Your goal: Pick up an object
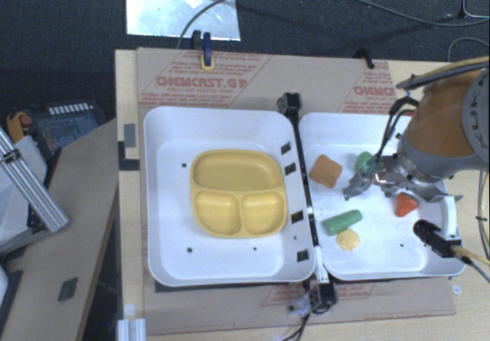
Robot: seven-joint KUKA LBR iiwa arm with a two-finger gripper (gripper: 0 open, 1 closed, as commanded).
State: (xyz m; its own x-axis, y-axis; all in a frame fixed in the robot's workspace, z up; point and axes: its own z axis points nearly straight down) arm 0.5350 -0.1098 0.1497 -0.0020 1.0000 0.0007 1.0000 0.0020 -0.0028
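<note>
Yellow tray (233,201); board (230,75) behind reads "CHEMCAST GP".

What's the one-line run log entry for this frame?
arm: over right bin | gripper: above bin floor, nothing seen held | nearby: brown block, green piece, yellow piece | yellow tray: left bin

left bin (164,178): yellow tray (233,192) | right bin (383,255): pincer (360,185) over toys (green, orange, red, yellow)

A yellow divided tray (234,192) lies in the left bin (164,178).
</note>
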